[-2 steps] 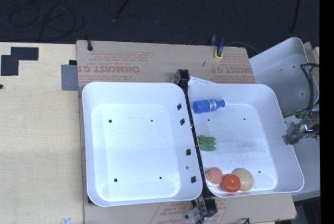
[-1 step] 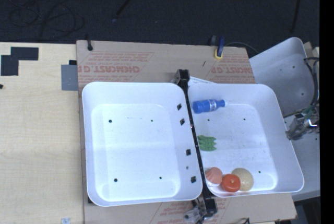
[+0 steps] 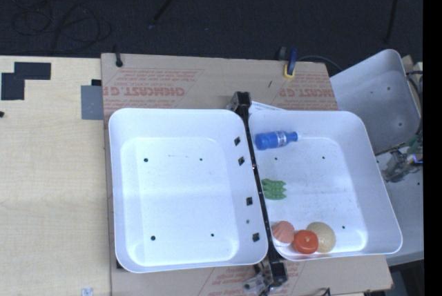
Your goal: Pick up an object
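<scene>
The right bin (image 3: 359, 150) holds a blue bottle (image 3: 275, 140) lying on its side near the back left corner. A small green pea pod (image 3: 273, 189) lies by the left wall. In the front left corner sit a pink round piece (image 3: 282, 231), a red tomato-like piece (image 3: 305, 241) and a pale beige round piece (image 3: 323, 234), close together. The left bin (image 3: 131, 150) stands beside it.
Both bins rest on a brown cardboard sheet (image 3: 179, 84) over a light wooden bench. A black divider clip strip (image 3: 252, 184) runs between the bins. A grey metal plate (image 3: 376, 91) rises at the right, with cables (image 3: 404, 160) beside it.
</scene>
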You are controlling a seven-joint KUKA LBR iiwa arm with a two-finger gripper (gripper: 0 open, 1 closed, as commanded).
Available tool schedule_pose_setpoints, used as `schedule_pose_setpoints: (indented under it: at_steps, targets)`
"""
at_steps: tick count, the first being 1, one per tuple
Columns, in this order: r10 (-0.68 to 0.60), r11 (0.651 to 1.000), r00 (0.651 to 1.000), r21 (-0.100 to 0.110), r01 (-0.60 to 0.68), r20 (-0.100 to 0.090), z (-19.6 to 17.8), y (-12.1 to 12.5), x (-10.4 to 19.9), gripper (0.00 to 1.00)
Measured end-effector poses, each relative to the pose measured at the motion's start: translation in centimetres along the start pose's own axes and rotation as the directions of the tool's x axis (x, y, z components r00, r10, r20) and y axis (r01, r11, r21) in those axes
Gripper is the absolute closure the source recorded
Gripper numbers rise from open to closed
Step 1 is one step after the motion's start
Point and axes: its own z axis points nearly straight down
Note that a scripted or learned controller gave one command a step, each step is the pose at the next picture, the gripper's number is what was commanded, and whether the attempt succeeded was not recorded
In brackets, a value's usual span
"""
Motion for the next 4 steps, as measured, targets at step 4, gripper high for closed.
schedule_pose_setpoints:
  at_steps: [4]
  targets:
    - [0.007, 1.000, 1.000, 0.006, -0.007, 0.000, 1.3, -0.1, 4.7, 1.00]
